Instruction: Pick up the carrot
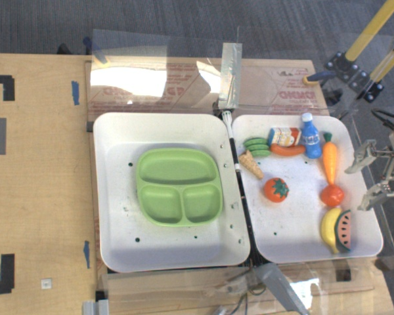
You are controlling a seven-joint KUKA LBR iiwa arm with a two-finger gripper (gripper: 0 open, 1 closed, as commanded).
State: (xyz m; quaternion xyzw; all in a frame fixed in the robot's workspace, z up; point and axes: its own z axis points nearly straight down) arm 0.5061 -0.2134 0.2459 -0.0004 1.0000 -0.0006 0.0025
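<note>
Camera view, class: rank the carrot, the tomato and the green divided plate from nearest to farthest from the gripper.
The gripper sits at the right bin's right edge.
1. Carrot: right side of the right bin, just left of the gripper.
2. Tomato: middle of the right bin.
3. Green divided plate: centre of the left bin.

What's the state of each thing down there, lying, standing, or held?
carrot: lying in right bin, leaves up-frame, unheld
bottle: lying beside carrot
tomato: resting, apart from others
banana: lying against melon slice
plate: flat in left bin
hand: at right bin's edge
</note>
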